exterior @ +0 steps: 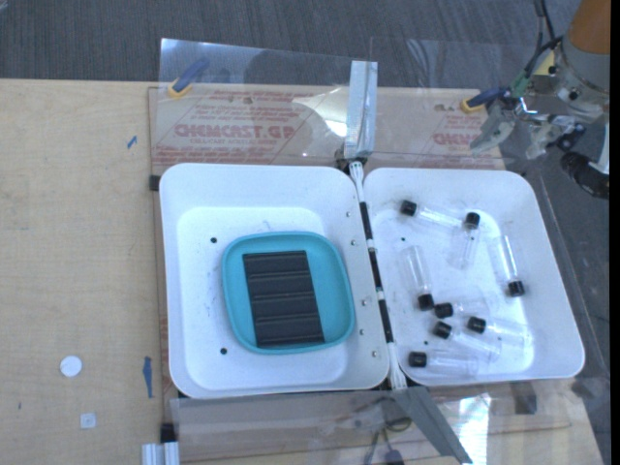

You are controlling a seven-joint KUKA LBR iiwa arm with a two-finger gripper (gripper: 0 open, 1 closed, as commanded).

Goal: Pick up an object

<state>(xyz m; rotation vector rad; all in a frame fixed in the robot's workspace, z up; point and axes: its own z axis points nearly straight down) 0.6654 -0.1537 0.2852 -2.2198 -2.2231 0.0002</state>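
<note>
The two-finger pincer [511, 129] hung spread and unladen beyond the right shallow white bin [557, 289], where clear plastic vials with black caps [463, 240] lay scattered. A good descent would probably target an isolated vial, fingers straddling its width.

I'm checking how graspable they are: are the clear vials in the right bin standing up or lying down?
Lying down. The vials rest on their sides, scattered across the right bin, their black caps pointing different ways.
</note>
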